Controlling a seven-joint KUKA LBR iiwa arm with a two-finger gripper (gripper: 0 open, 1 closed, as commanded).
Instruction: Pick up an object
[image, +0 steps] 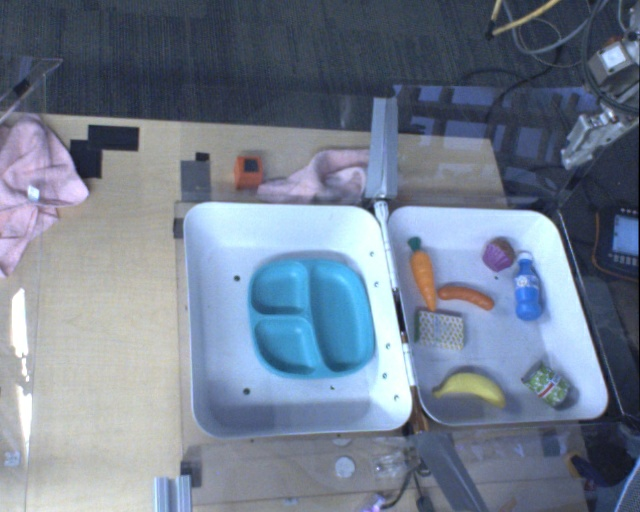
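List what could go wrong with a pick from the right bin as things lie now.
1. The carrot, sausage and sponge lie close together, so closing on one may nudge or catch a neighbour.
2. The banana and green packet sit near the right bin's front wall, which may block a finger.
3. The bottle is rounded and might roll or slip out of a pinch.

A blue divided plate (311, 316) lies in the left bin (215, 300); toy food fills the right bin (570, 290).

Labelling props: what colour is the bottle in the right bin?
Blue with a white cap, seen in the camera view.
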